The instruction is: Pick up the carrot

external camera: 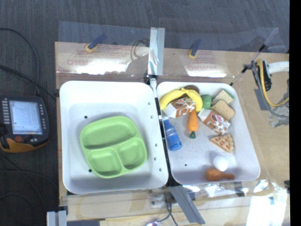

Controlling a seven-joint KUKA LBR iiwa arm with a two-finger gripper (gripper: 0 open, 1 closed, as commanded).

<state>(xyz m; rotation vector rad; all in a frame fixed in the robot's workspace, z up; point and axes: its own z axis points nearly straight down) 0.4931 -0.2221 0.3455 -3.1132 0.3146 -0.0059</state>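
Carrot [193, 122] lies in the right bin [247, 147]; carton [182, 108] at ten o'clock, blue bottle [171, 135] at eight. Left bin [70, 126] holds a green tray [113, 146]; gripper state: cannot tell.

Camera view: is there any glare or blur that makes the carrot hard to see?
Camera view: the carrot is sharp and evenly lit in the right bin; glare lies on the clear plastic sheet behind both bins; shadows are soft.

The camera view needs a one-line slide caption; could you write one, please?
Carrot among toy foods in the right bin; green plate in the left bin.
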